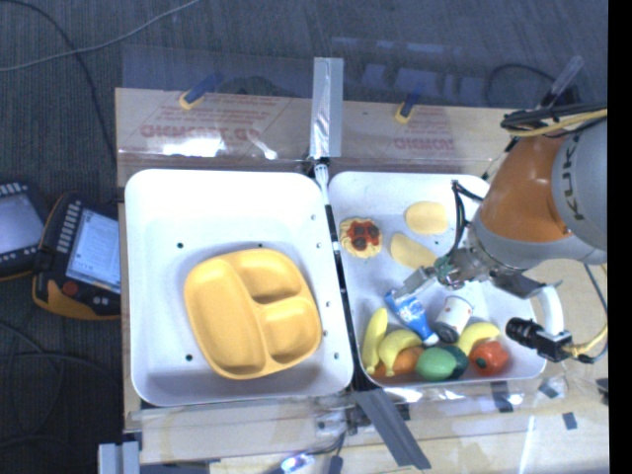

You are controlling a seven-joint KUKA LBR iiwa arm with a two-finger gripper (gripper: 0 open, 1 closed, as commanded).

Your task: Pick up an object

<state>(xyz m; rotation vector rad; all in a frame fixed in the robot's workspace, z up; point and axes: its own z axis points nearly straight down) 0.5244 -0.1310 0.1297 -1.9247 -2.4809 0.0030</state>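
I see the jaws (427, 282) over a blue-white bottle (407, 310), grip unclear; bananas (387, 342) and tomato (491, 358) crowd it.

two bins (148, 265), one yellow tray (254, 309), two bananas (387, 342)

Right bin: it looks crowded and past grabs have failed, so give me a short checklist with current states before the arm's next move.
1. Gripper over the right bin: ok.
2. Object seen between its fingers: not ok.
3. Finger opening: cannot tell.
4. Target has space around it: not ok; bananas, green fruit and tomato crowd the front edge.
5. Yellow tray in the left bin, away from the arm: ok.
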